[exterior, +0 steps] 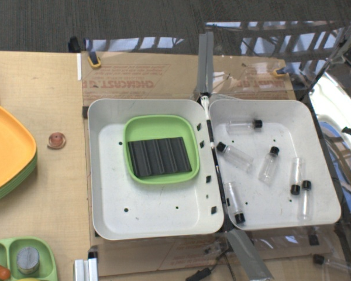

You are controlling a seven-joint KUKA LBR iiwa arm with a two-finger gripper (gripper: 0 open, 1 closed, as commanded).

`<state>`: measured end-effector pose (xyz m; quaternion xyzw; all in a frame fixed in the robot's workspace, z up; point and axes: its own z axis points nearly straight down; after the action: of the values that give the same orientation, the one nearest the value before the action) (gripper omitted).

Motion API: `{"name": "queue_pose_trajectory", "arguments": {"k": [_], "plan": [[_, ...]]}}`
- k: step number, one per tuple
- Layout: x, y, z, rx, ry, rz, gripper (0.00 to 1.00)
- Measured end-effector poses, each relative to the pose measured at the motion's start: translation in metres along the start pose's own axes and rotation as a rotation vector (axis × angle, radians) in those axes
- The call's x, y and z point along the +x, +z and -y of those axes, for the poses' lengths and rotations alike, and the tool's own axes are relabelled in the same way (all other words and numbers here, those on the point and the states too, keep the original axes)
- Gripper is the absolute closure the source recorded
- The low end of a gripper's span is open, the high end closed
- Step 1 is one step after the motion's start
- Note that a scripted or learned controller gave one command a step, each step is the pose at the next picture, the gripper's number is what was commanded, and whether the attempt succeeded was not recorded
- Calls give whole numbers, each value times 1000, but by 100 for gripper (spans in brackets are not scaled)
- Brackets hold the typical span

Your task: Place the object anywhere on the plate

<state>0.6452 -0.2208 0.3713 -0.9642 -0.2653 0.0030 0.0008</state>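
A square green plate (161, 122) sits in the upper middle of the left white bin (152, 218). A black ribbed rectangular block (161, 157) lies flat on the plate and covers most of its floor. The right white bin (269, 214) holds several clear vials with black caps lying on their sides. One vial (244, 124) is near the back, one (234, 156) is close to the divider, and another (234, 202) is at the front left.
Orange plates (6, 151) are stacked at the left edge of the wooden bench, with a small red knob (57, 140) beside them. A green compartment tray (17, 262) is at the bottom left. Cardboard (140, 84) lies behind the bins.
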Motion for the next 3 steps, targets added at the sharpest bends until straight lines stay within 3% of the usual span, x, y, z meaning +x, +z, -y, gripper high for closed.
{"name": "queue_pose_trajectory", "arguments": {"k": [3], "plan": [[3,17,-3,1,333,-2,0]]}}
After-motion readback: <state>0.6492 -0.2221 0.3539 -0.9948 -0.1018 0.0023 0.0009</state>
